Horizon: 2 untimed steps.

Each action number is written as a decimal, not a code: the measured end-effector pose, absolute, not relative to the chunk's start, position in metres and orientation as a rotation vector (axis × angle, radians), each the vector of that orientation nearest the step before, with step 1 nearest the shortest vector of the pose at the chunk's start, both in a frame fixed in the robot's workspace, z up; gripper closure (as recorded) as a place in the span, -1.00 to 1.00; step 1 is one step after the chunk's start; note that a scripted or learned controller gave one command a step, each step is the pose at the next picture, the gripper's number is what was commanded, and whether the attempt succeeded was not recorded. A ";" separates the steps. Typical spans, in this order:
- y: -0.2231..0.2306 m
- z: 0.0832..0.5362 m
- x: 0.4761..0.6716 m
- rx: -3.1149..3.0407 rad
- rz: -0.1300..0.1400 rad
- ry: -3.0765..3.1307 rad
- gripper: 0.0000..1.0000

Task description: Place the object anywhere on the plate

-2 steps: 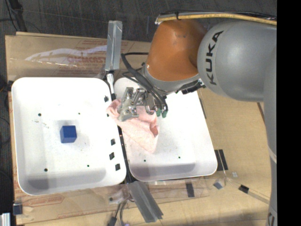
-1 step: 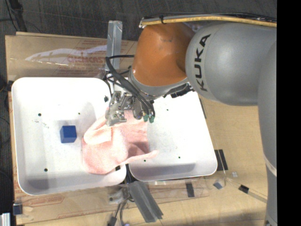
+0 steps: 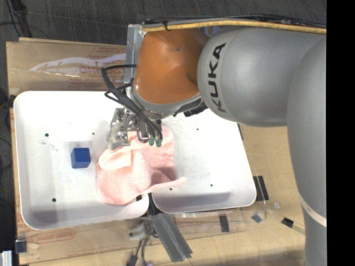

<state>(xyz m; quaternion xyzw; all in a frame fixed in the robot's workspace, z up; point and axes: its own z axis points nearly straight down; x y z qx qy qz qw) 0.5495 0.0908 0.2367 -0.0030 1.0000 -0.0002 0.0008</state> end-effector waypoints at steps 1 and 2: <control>0.145 0.228 0.525 -0.011 -0.001 3.142 1.00; 0.144 0.228 0.525 -0.010 -0.001 3.142 -1.00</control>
